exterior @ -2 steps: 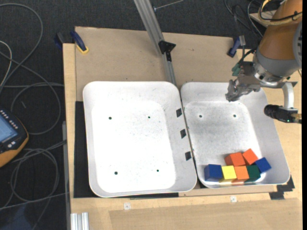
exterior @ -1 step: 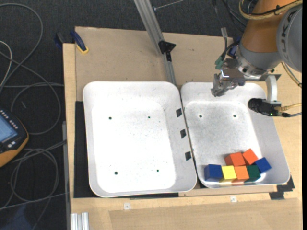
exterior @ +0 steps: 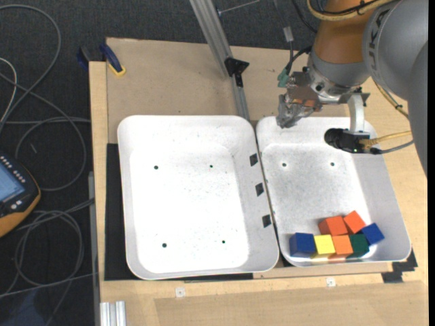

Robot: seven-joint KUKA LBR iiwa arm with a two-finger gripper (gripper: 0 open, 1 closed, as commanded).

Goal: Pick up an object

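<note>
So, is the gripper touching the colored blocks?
Apart. The camera view shows the gripper at the right bin's far edge, the blocks in its near corner.

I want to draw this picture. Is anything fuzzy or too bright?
Camera view: the blocks look sharp, with clear colours. The right bin and left bin are bright white but their specks still show, so no strong glare. The gripper is dark and a bit blurry, with a soft shadow beneath.

The wooden bench [exterior: 170, 73] bears two white bins, left bin [exterior: 132, 182] and right bin [exterior: 394, 216], side by side.
</note>
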